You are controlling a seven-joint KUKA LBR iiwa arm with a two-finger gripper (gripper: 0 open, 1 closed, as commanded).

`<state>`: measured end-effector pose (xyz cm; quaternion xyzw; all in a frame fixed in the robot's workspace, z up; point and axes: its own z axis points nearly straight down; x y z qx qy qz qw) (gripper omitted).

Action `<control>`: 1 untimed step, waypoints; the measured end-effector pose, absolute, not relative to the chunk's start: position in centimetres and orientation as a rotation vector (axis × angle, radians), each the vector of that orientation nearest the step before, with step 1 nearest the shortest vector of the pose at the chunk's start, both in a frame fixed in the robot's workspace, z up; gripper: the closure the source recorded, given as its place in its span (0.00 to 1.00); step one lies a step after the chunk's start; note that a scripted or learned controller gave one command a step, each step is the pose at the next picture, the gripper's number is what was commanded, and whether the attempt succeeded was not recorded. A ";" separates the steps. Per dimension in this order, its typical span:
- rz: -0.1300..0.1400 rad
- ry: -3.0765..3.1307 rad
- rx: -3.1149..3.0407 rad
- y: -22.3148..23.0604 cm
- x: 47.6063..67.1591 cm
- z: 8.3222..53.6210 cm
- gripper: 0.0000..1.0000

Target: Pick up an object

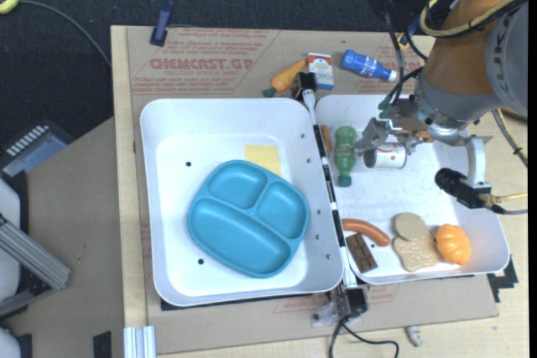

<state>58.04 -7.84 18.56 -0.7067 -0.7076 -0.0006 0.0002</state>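
Reaching in from the right, the arm (470,46) bends down over the right bin (491,251), near its far edge. Its gripper (388,148) has fingers pinching a small white-and-red object (391,157), just beside the green bottle (345,152)

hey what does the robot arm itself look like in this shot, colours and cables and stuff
The arm is bulky and rounded: an orange band above a grey wrist. Yellow and dark cables loop around it. Below sits a metallic gripper with a small red mark.

Brown board (210,54) under bins bore red print "CHEMCAST GP", upside-up near top edge; smaller red lines around it were unreadable.
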 end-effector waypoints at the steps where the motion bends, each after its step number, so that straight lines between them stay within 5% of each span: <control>1: 0.001 -2.221 -2.218 -3.9 53.7 20.6 1.00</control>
